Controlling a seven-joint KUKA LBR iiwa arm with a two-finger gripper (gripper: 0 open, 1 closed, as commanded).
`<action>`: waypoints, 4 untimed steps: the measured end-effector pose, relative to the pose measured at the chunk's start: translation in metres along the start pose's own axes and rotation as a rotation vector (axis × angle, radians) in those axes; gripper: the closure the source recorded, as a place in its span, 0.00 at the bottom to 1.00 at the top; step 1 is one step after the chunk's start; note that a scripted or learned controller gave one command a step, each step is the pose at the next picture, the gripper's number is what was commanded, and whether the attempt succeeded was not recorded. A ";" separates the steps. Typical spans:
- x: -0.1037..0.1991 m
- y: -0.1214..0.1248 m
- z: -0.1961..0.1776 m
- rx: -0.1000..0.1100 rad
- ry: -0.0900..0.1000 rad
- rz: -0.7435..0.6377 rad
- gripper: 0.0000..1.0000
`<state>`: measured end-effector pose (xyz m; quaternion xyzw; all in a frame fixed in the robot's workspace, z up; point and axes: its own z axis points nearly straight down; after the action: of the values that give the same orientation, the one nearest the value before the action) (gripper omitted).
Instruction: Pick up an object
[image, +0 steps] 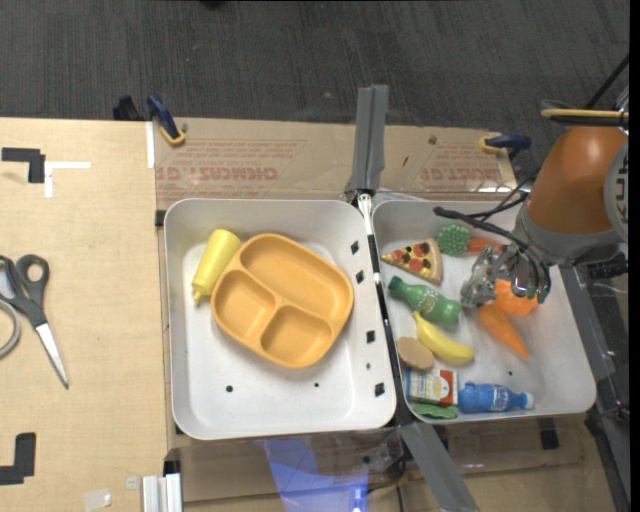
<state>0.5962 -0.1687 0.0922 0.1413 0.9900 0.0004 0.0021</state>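
My gripper (487, 278) hangs low over the right bin (570, 340), near its back middle. An orange round toy (518, 301) lies right beside it, partly covered by the gripper body. In front of that lies a carrot (505, 332). To the gripper's left lie a green bottle (425, 300), a banana (444, 341) and a pizza slice (416, 259). A green bumpy toy (455, 238) sits behind it. A blue bottle (494, 398), a small carton (432, 384) and a tan bun (414, 352) lie along the front.
The left bin (200, 390) holds a yellow divided plate (283, 298) and a yellow squeeze bottle (215, 262). Scissors (36, 312) lie on the wooden bench at the far left. A grey divider bar (368, 140) rises between the bins at the back.
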 end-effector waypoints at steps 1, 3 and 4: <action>0.000 0.000 0.000 0.001 0.000 0.000 0.00; 0.035 -0.016 -0.010 0.002 -0.003 -0.013 1.00; 0.035 -0.016 -0.010 0.001 -0.003 -0.013 0.00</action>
<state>0.5577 -0.1739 0.1025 0.1348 0.9909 -0.0005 0.0033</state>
